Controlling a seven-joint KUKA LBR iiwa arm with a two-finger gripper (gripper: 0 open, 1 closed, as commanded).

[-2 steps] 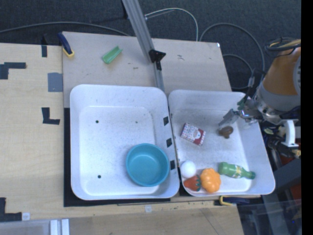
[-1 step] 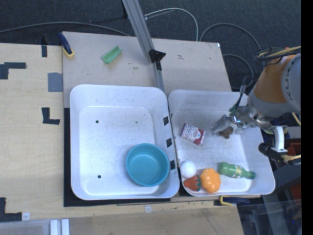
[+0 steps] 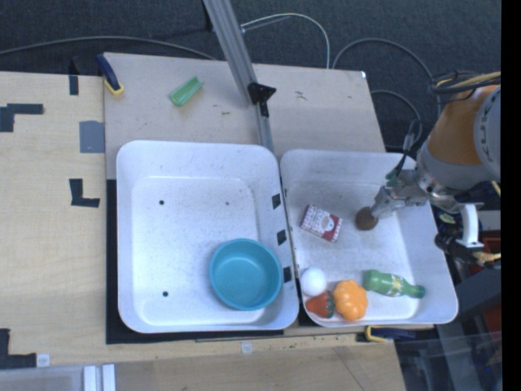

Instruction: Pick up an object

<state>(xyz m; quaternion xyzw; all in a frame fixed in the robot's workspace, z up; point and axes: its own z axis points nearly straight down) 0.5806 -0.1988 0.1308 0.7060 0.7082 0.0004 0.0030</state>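
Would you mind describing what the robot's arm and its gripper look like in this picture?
The arm enters from the right as a bulky rounded body, grey with a broad orange band above the wrist. The gripper is a slim grey metal piece with a dark, rounded end. Dark cables run along the wrist, and a white fitting sits just below the arm.

Blue bowl (image 3: 245, 274), green bottle (image 3: 392, 284)
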